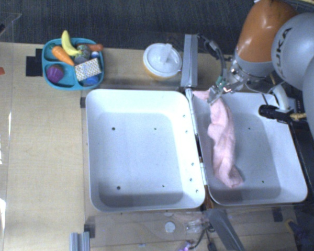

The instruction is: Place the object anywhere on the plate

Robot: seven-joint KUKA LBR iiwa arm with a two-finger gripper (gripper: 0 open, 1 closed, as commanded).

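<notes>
gripper (217, 92) at right bin's (282, 192) far left corner, fingers clenched on pink cloth's (222, 140) top end, cloth trailing down the bin floor

Arm enters from right, orange band uppermost above the wrist, grey links trailing right of the gripper (218, 92). Gripper points down and left; pink cloth (222, 140) pinched between its fingers, hanging below

The grey arm (298, 41) bears dark lettering reading "KUKA" on its casing.
</notes>
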